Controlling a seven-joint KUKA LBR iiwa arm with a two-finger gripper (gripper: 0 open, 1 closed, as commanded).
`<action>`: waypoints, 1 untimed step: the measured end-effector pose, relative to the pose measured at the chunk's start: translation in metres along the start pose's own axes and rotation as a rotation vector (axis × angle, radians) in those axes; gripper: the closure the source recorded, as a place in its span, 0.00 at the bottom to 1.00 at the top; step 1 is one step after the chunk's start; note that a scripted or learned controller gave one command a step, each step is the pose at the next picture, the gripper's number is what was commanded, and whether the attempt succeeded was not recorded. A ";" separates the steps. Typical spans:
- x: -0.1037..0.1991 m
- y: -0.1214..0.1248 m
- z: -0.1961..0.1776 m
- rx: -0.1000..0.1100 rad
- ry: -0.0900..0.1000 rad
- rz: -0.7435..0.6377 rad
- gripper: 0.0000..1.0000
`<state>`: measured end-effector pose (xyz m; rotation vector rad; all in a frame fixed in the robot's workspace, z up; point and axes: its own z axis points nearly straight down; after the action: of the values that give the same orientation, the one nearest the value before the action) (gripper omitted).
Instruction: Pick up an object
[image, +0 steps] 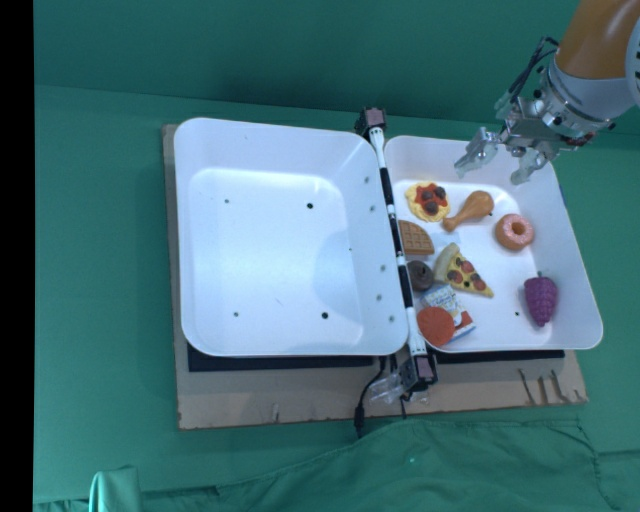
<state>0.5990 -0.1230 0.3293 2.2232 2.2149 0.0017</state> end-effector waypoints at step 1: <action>0.000 0.000 0.000 0.000 0.000 0.000 0.00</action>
<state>0.5990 -0.1230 0.3293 2.2231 2.2149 0.0017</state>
